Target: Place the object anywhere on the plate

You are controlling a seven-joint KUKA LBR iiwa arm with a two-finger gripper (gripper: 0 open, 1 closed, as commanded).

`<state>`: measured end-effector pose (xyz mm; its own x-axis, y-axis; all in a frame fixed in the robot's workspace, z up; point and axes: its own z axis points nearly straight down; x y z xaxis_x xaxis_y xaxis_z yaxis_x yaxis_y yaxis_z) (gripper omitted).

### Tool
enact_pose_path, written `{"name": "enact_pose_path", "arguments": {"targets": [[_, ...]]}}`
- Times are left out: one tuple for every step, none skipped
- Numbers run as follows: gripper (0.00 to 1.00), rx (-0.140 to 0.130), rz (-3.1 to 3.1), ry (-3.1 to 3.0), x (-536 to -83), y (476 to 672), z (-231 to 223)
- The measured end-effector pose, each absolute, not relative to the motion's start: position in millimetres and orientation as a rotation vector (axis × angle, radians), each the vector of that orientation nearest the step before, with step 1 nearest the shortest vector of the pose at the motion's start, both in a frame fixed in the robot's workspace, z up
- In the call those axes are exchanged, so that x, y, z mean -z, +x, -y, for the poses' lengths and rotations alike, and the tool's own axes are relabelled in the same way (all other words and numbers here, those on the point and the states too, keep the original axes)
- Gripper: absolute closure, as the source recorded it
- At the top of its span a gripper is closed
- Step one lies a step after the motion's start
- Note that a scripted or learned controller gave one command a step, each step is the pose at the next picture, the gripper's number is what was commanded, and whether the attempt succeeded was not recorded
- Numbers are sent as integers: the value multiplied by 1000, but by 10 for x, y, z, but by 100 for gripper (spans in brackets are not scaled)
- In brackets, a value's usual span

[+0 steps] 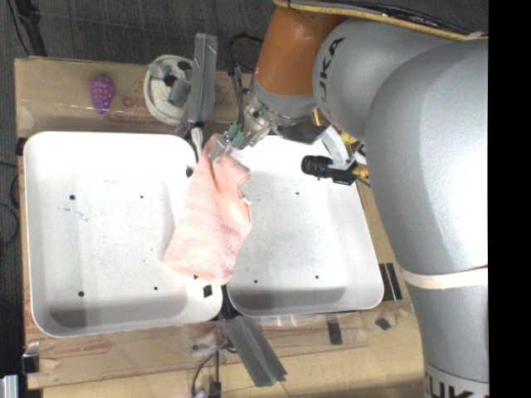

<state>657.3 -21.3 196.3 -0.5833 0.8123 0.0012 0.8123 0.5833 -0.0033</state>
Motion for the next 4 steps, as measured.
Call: {"name": "enact_pose_path", "arguments": {"targets": [[100, -4, 2796, -1424, -2289, 6584, 210], [100, -5, 3023, -830, -2206, 6402, -246], [100, -3, 3129, -208, -2132, 6336, -790], [100, -1, 3141, 3, -2180, 6343, -1289]]}}
